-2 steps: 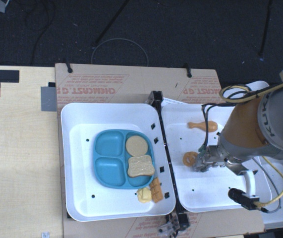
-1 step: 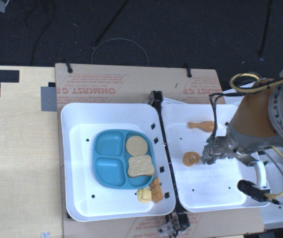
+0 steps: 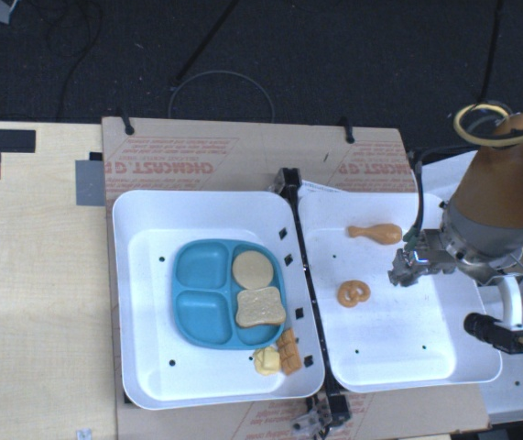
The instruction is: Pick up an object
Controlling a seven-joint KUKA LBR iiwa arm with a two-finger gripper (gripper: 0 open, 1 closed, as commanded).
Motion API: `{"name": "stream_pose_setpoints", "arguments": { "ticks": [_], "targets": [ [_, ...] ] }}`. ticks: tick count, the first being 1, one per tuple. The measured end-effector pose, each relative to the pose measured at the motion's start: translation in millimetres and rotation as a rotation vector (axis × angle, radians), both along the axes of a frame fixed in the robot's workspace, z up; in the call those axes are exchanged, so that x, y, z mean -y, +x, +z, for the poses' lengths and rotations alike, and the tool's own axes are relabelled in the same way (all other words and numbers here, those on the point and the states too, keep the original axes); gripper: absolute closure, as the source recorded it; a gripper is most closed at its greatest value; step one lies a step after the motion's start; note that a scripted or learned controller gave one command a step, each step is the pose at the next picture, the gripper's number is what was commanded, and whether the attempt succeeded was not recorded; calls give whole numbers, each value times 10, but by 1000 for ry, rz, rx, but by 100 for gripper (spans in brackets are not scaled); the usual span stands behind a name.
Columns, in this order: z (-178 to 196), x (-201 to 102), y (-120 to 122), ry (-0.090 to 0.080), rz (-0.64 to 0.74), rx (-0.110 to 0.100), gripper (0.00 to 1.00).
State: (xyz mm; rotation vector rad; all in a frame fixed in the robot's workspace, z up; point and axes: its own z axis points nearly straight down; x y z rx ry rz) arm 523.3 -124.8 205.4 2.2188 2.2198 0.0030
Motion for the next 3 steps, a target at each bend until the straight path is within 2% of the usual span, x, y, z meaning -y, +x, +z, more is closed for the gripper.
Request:
{"name": "stream_pose_setpoints", "arguments": {
  "ticks": [1,2,3],
  "targets": [
    [153,10,3,1,0,-4,100],
    [59,-491,135,3,4,-7,100],
    [146,-1057,155,3,5,-6,100]
  ]
}}
